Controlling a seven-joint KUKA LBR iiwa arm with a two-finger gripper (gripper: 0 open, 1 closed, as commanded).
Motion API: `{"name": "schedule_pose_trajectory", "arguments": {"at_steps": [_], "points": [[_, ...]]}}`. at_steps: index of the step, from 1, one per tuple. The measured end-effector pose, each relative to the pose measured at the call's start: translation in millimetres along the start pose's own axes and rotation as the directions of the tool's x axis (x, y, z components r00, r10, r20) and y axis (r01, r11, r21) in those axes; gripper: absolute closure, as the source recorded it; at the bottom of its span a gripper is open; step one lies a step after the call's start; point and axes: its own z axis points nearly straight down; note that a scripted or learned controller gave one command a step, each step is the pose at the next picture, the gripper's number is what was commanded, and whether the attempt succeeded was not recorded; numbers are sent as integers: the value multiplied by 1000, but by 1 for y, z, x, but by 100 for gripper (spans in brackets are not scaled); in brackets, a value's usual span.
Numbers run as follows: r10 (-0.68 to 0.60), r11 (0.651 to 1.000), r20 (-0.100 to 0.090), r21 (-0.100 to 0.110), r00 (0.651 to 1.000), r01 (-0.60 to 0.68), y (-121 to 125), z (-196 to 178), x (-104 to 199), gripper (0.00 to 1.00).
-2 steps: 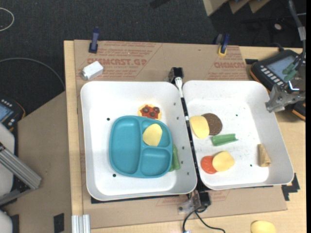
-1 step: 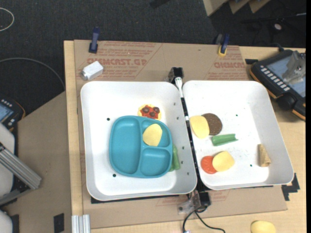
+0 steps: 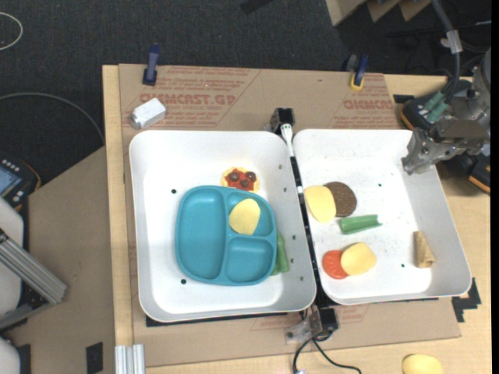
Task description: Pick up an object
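While the gripper (image 3: 415,160) is poised at the right bin's (image 3: 444,209) far right rim, whether it is open cannot be told; nothing is seen held. Toy food (image 3: 320,202) is left lying in that bin.

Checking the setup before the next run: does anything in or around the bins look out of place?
Two things. A green piece is wedged between the blue tray and the left bin's wall, rather than lying flat. A yellow object lies on the bench outside both bins, near the bottom edge. The rest sits loosely in the bins.
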Motion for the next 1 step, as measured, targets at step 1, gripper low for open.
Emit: {"name": "schedule_pose_trajectory", "arguments": {"at_steps": [1], "points": [[-12, 1000, -4, -25, 1000, 12, 0, -115, 121, 100]]}}
